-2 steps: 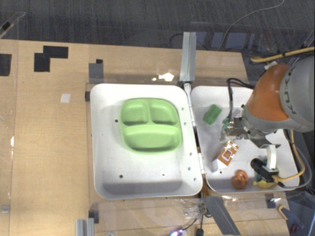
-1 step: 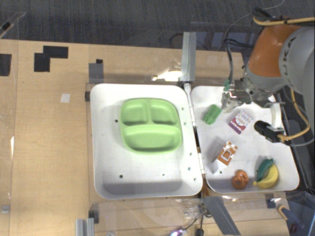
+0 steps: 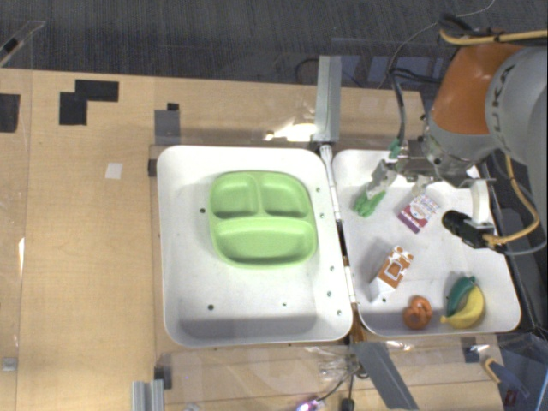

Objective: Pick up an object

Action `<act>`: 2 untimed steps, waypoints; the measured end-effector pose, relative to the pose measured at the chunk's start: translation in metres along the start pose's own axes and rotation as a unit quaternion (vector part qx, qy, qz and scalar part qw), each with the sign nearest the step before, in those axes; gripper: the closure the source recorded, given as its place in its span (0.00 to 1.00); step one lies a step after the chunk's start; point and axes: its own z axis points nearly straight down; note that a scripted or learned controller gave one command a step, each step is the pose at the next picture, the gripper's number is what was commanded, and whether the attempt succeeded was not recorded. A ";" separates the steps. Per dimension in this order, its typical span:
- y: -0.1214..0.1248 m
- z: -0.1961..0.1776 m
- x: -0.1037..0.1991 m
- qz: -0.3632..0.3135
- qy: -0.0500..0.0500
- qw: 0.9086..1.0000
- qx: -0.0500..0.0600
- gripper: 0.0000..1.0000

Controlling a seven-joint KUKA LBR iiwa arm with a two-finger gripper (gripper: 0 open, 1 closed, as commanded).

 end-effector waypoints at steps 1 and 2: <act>0.024 -0.001 -0.002 -0.072 0.000 0.997 -0.001 0.00; 0.034 0.096 -0.026 -0.037 0.000 0.999 -0.001 0.00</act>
